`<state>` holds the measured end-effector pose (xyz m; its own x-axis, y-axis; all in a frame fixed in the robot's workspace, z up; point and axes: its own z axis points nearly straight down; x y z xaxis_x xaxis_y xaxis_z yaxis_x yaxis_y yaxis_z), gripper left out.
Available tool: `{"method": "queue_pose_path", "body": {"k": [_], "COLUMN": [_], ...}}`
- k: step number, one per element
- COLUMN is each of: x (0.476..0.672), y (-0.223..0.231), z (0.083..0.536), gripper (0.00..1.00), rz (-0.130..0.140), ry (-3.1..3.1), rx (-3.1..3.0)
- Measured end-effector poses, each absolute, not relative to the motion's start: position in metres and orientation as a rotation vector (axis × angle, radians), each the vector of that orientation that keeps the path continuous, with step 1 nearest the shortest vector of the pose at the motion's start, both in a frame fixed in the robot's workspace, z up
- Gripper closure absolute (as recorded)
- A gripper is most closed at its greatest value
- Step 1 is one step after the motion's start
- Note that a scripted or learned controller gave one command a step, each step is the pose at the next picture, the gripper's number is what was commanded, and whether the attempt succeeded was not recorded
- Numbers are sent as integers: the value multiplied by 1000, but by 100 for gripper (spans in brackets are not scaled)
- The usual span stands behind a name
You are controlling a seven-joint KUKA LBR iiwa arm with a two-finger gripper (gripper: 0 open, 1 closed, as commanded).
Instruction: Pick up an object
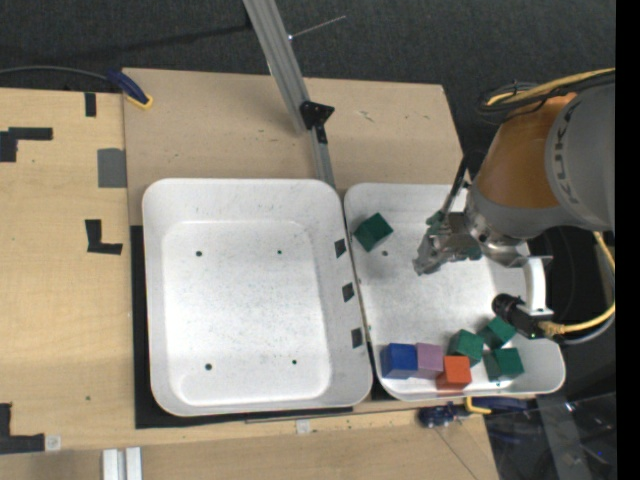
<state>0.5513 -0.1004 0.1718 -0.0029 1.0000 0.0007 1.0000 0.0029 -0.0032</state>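
Note:
In the right bin (400, 206), a green block (373, 231) lies alone near the far left corner. Along the near wall sit a blue block (400, 358), a pale purple block (430, 358), an orange block (456, 370) and a few green blocks (466, 345), (507, 363). My gripper (431, 257) hangs over the middle of the right bin, right of the lone green block and apart from it. I see nothing between its fingers.
The left bin (240, 198) stands beside the right one. A slanted metal pole (283, 58) rises from behind the bins. A yellow and black cable (575, 323) runs by the right bin's right edge, under the arm.

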Motion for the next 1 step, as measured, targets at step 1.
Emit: {"method": "queue_pose_path", "body": {"k": [1], "x": [555], "y": [-94], "z": [233], "gripper": [100], "rz": [-5], "ry": [-2227], "rx": [-2222]}}
